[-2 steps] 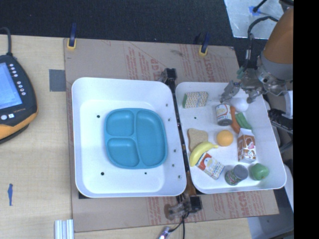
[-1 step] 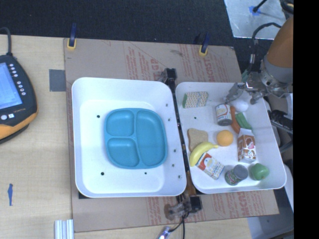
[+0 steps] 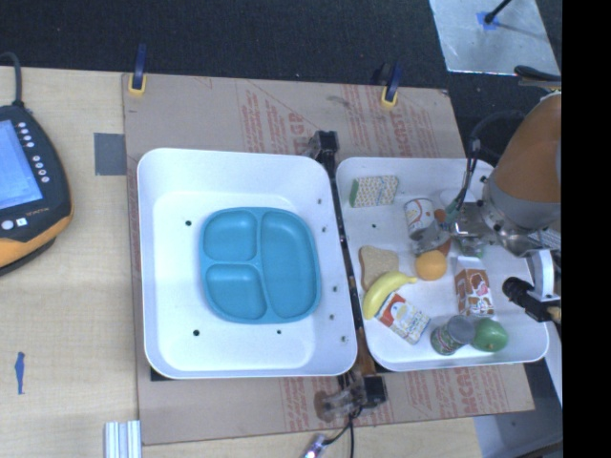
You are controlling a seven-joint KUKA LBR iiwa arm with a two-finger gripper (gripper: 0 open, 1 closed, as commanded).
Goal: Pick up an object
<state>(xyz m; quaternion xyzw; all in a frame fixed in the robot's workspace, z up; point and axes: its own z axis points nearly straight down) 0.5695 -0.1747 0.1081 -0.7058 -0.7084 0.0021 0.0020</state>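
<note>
The right white bin (image 3: pixel 382 351) holds several small items: a green-and-white packet (image 3: pixel 374 191), a small can (image 3: pixel 418 214), an orange (image 3: pixel 431 266), a slice of bread (image 3: pixel 376 259), a banana (image 3: pixel 384 292), a red-and-white carton (image 3: pixel 407 319), a brown snack packet (image 3: pixel 473 292), a grey tin (image 3: pixel 449 336) and a green apple (image 3: pixel 491 335). My gripper (image 3: pixel 447 237) reaches in from the right and hangs low over the bin, just above the orange and to the right of the small can. Nothing is visibly lifted.
The left white bin (image 3: pixel 162 256) holds a blue divided plate (image 3: pixel 260 262). A teach pendant (image 3: pixel 24 189) lies on the bench at the far left. Blue clamps (image 3: pixel 138 70) pin the cardboard sheet at the back. The arm's orange-banded body (image 3: pixel 535 160) covers the right bin's far right corner.
</note>
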